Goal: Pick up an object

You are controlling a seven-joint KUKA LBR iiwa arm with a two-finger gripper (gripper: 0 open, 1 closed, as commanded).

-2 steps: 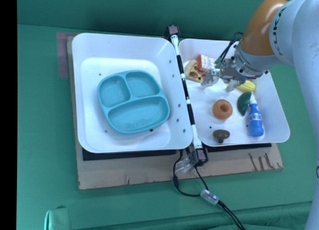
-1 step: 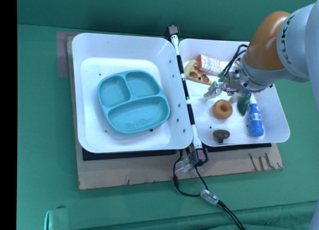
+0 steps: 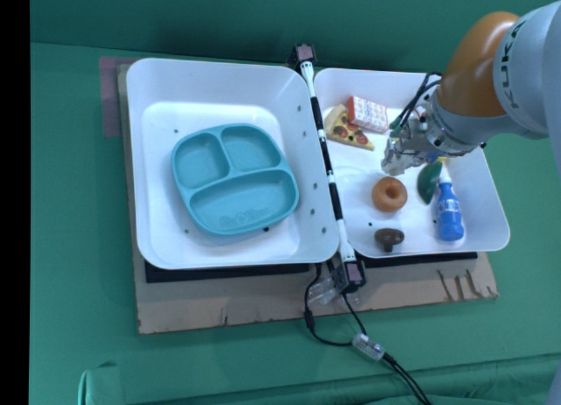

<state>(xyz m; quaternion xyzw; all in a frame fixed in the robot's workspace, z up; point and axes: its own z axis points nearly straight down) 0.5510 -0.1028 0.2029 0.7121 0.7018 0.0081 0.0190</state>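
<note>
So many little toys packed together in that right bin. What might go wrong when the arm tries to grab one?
1. The gripper hangs close above the donut, with a dark green piece and a blue bottle right beside it, so it might bump or catch the wrong one.
2. The pizza slice lies flat, so fingers may slide off.

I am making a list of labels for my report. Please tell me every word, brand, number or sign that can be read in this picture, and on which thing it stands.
"KUKA", partly cut by the picture's edge: on the grey arm.
Blue bottle: its label is too blurred to read.
Red and white box: printed pattern, too small to read.
Teal divided plate: raised mark in its large compartment, not readable.
</note>
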